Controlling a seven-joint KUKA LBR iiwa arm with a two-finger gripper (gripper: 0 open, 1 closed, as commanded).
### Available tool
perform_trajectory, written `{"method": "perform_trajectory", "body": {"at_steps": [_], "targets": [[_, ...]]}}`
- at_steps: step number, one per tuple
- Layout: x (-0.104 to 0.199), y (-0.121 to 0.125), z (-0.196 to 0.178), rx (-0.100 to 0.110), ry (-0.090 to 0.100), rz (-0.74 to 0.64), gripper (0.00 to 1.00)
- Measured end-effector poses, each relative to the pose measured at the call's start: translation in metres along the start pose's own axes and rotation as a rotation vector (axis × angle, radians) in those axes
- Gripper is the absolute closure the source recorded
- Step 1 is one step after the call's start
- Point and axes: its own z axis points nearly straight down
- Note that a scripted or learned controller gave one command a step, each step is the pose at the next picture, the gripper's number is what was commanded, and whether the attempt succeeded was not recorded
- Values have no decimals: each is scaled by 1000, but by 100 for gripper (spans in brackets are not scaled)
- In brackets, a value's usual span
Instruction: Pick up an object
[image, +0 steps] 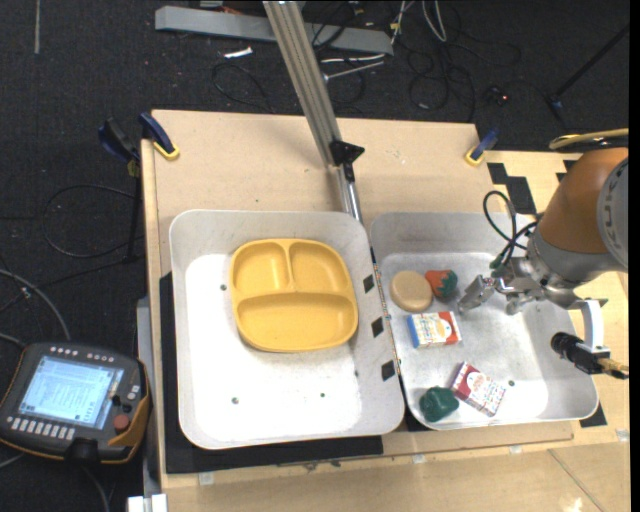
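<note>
Reaching in low from the right, the arm (590, 220) points its end effector (474, 295), fingers slightly spread and holding nothing, toward the red-and-green object (442, 281) just beside it.

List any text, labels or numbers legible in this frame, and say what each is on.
None reads legibly.
Small white carton: red and blue print, too blurred.
Red and white packet: markings too small.
Handheld pendant: lit screen, contents unreadable.
</note>
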Motion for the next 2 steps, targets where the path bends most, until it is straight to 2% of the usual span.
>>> {"method": "perform_trajectory", "body": {"at_steps": [1, 2], "targets": [[0, 1, -11, -3, -1, 0, 100], [-2, 3, -54, -7, -2, -1, 100]]}}
